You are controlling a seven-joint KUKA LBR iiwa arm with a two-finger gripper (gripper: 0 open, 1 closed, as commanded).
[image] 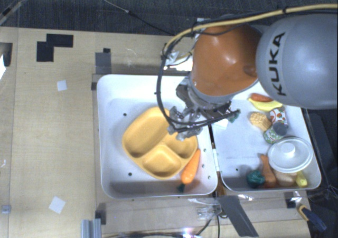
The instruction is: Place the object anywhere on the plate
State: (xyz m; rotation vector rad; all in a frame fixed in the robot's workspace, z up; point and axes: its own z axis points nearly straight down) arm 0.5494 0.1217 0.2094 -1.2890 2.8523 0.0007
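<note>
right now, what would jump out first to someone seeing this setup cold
The big grey KUKA arm with its orange band fills the upper right, its gripper hanging over the right edge of the yellow divided plate in the left bin. A toy carrot lies against the plate's lower right rim, and the right bin holds a cluster of toy food.

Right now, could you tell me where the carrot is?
The carrot lies in the left bin, against the plate's lower-right edge, close to the wall between the two bins and just below the tool.
</note>
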